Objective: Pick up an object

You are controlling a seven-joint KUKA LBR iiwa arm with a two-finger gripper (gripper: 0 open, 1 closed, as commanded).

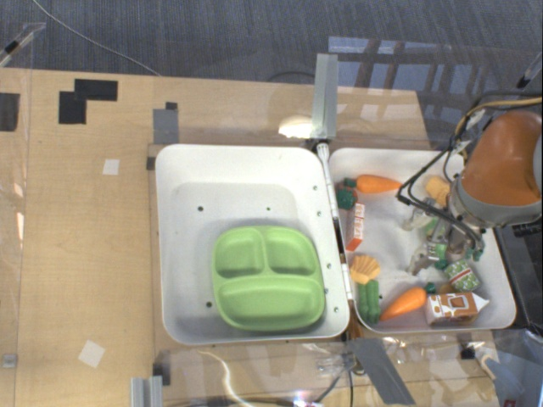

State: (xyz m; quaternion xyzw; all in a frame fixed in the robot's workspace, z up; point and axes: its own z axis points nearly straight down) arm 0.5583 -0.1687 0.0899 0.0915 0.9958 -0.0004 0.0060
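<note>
I see the fingers (437,253) low in the right bin (501,316), spread open near a green carton (462,275); nothing gripped, lifting remains.

A green plate (268,278) sits in a white bin (182,227); two orange carrots (377,184) (403,303); pale wood tabletop (76,253).

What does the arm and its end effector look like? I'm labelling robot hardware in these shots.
A bulky rounded orange band sits above a grey wrist. Thin black cables loop off it. The end effector below is small, metallic grey.
</note>
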